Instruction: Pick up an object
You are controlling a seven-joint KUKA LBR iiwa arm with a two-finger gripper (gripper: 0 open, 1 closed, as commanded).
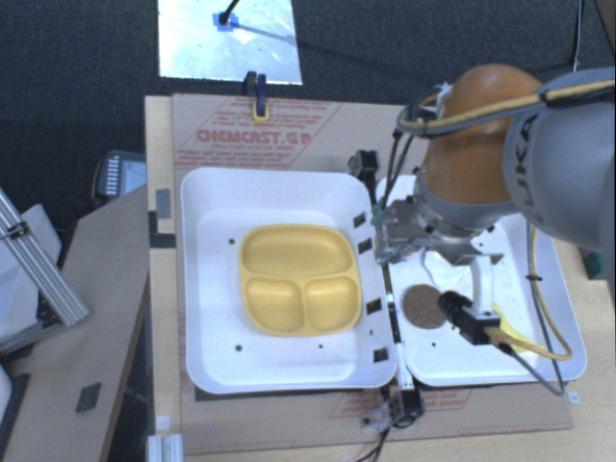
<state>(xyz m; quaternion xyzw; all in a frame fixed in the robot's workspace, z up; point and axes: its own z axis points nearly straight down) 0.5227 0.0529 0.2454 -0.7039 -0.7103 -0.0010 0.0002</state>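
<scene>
A yellow plate (294, 279) with three compartments lies in the middle of the left bin (207, 258). A small brown round disc (422, 306) lies flat in the right bin (553, 354), close to the divider between the bins. The grey arm with its orange band reaches in from the right and hangs over the right bin. My gripper (397, 242) sits at that bin's left edge, just above and behind the disc. The wrist covers much of the gripper and the bin's far half.
Both bins rest on a cardboard sheet (260, 133) with red print. A blue and yellow clamp (258, 97) stands at its far edge, and a shiny foil square (229, 29) lies beyond. Black clips (366, 248) line the seam between the bins.
</scene>
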